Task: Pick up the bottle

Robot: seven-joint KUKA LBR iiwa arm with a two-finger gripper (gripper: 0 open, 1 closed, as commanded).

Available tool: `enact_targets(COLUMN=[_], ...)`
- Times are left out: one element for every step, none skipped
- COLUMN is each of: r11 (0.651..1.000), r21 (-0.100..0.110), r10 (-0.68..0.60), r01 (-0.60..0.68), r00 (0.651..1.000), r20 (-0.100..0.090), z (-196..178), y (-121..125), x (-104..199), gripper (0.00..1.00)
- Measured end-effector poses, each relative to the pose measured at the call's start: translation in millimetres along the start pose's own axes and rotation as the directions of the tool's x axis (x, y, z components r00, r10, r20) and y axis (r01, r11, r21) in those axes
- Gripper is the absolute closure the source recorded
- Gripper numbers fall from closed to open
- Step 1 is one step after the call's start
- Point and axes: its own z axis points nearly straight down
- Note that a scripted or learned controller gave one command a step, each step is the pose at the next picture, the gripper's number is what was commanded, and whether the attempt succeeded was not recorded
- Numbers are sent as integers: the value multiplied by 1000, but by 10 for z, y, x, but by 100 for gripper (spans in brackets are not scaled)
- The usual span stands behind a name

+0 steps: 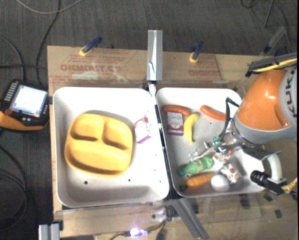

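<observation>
As we scan from the far left, we spot a teach pendant (21,106) lying on the floor with its screen lit, just outside the bench. Next comes the left bin (64,184), and in it sits a yellow divided tray (99,144) with a small pink-and-white carton (142,130) right beside its upper right corner.

Moving into the right bin (199,93), we see a red can (174,123) near the top left, a banana (190,125) just beside it, and a sausage (212,112) further right. Lower down, the green bottle (195,166) lies on its side, with a carrot (200,180) just below it and a white egg (219,182) next to that.

The gripper (218,146) hangs just above and right of the bottle, but honestly we can't tell how it's set; it's too cluttered there.
</observation>
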Motion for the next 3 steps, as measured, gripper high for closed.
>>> enact_targets(r11=[993, 995, 997], r21=[-5, -4, -2], r10=[-115, -95, -81], r01=[116, 95, 81], r00=[993, 995, 997], r20=[3, 28, 3], z=[789, 678, -131], y=[116, 70, -93], x=[12, -141, -431], gripper=[0, 100, 100])
